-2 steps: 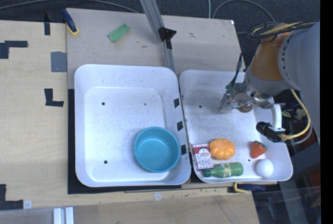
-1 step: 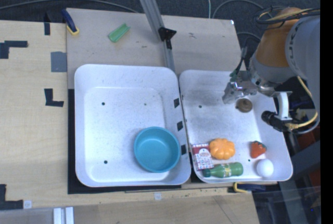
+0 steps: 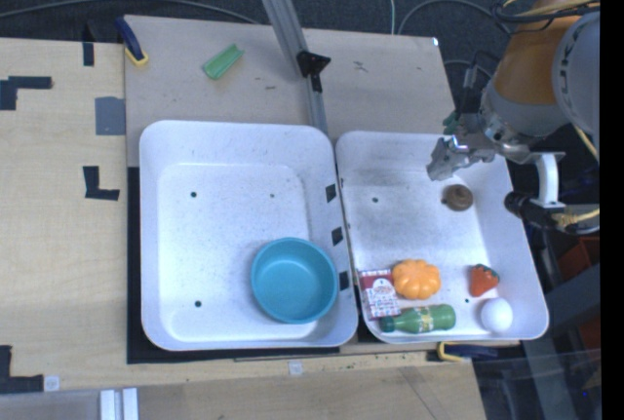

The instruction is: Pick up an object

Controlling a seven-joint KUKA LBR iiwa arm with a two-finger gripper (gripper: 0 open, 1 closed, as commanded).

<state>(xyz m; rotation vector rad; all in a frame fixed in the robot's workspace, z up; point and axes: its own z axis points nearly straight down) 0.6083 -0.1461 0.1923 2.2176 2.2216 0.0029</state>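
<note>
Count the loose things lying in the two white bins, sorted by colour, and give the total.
Blue: 1, the bowl
Orange: 1, the pumpkin
Red: 2, the strawberry and the small carton
Green: 1, the bottle
White: 1, the egg
Brown: 1, the small round piece
Total: 7

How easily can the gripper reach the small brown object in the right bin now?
Probably easily, yes. The gripper hangs just above and left of the brown object, which lies alone on bare floor of the right bin, with nothing between them.
</note>
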